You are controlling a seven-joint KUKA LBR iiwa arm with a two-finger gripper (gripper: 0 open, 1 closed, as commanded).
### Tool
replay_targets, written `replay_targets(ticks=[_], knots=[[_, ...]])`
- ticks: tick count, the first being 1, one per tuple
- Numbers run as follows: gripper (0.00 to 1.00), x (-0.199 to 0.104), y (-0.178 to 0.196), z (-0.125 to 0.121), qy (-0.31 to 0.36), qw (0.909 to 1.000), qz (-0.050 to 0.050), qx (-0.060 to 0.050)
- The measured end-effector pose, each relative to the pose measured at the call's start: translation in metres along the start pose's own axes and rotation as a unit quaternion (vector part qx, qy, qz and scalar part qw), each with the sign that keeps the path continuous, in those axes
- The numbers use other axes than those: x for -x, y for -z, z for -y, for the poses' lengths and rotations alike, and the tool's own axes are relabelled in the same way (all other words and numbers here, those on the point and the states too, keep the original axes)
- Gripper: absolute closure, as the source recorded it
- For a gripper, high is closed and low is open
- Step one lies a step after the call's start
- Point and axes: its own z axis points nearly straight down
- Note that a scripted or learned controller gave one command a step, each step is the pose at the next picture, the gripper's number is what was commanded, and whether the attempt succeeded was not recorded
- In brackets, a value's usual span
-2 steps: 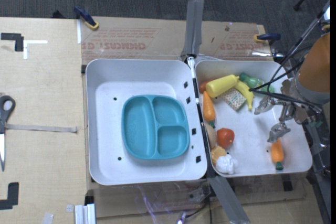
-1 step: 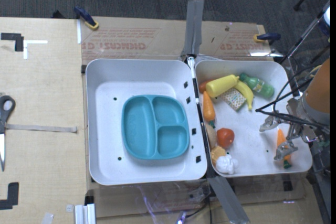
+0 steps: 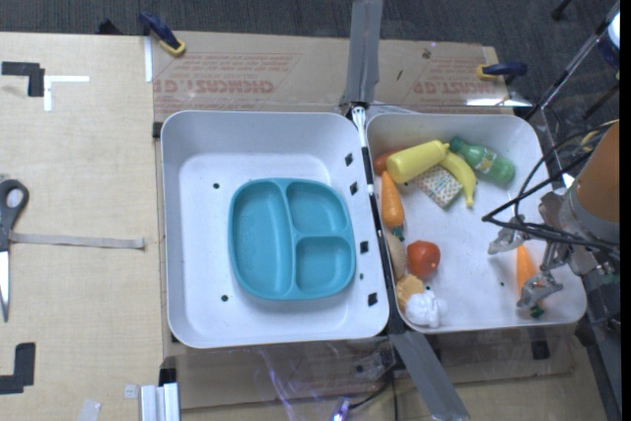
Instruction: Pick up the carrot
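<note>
Carrot [image 3: 392, 201] that you seek lies along the left wall of the right bin [image 3: 473, 311], beside the yellow bottle [image 3: 416, 159], well apart from the gripper [image 3: 532, 276] at the bin's right, whose parted fingers flank a small orange piece [image 3: 525, 265].

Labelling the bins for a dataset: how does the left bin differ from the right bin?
The left bin holds a blue divided tray; the right bin holds loose toy food, including a carrot and a banana. The tool is over the right bin, not the left bin. Both are shallow and white.
</note>
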Motion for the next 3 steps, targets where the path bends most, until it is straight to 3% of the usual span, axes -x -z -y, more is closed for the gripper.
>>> replay_targets(ticks=[1, 2, 3], knots=[[0.00, 0.000, -0.002, -0.008, -0.077, 0.9970, -0.004, 0.001], [0.00, 0.005, -0.003, -0.023, -0.175, 0.9845, -0.005, 0.001], [1.00, 0.008, 0.008, -0.023, -0.174, 0.9848, -0.001, 0.000]])
